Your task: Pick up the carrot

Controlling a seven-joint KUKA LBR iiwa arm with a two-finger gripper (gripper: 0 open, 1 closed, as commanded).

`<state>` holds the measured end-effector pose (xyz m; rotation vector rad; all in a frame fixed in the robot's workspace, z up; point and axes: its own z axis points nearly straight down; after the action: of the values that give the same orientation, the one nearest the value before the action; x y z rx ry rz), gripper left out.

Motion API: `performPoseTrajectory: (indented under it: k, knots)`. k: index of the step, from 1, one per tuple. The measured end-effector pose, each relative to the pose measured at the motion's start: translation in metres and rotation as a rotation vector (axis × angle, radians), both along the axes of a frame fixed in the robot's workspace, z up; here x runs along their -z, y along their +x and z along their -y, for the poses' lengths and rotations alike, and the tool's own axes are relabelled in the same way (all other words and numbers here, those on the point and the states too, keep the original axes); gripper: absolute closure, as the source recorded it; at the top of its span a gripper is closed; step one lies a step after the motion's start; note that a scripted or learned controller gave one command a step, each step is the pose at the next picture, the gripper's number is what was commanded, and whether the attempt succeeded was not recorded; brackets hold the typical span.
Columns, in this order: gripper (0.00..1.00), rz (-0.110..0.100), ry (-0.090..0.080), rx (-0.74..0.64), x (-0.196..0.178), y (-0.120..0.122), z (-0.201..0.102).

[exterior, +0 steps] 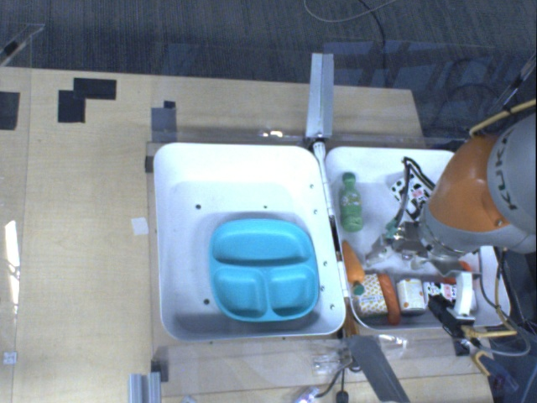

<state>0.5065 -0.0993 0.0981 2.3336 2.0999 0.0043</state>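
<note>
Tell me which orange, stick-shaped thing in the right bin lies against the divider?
The carrot, slim and plain orange, against the right bin's left wall. The hot dog beside it is thicker and redder.

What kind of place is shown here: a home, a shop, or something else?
Most likely a robotics lab, not a home. A grey and orange robot arm reaches over two white bins, one holding a carrot, a green bottle and other small items, and cables lie on the carpet.

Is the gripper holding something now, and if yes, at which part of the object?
It cannot be told. The gripper hangs over the right bin, close to the carrot, with nothing visibly held.
</note>
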Motion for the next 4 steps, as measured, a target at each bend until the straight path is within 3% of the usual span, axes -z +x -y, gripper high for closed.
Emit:
performPoseTrajectory:
  k: [1, 2, 3, 4]
  knots:
    - [0.00, 0.002, 0.000, 0.023, -0.087, -0.018, -0.077]
    - [0.00, 0.001, 0.001, 0.061, -0.087, -0.019, -0.120]
    - [1.00, 0.004, 0.002, 0.060, -0.097, -0.017, -0.120]
    - [1.00, 0.000, 0.000, 0.126, -0.114, 0.058, -0.092]
